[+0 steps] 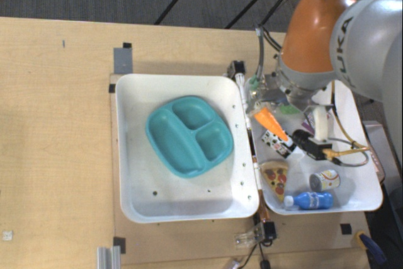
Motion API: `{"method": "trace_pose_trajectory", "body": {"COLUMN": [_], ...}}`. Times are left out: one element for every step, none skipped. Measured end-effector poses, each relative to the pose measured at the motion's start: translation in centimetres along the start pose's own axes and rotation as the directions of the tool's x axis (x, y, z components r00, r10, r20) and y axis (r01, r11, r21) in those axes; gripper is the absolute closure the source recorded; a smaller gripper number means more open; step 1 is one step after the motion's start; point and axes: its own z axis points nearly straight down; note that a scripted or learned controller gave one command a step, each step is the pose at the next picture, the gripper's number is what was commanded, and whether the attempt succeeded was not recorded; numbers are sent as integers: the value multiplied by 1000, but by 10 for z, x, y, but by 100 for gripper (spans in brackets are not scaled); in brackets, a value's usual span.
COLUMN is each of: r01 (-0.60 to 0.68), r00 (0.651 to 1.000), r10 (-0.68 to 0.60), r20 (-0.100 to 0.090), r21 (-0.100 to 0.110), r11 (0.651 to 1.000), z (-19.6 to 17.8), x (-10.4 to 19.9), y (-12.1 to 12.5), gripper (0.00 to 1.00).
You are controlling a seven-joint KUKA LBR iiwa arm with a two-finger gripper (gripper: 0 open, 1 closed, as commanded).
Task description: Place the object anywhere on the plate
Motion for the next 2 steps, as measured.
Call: {"method": "trace_pose_trajectory", "body": {"r01": [-95, -96], "r00": [995, 995], "r10": [95, 96], "r20": [0, 0], "r21": [5, 4], "r11": [995, 995], "z": [37, 36], "x": [62, 61], "y": [0, 0], "gripper": [100, 0]}}
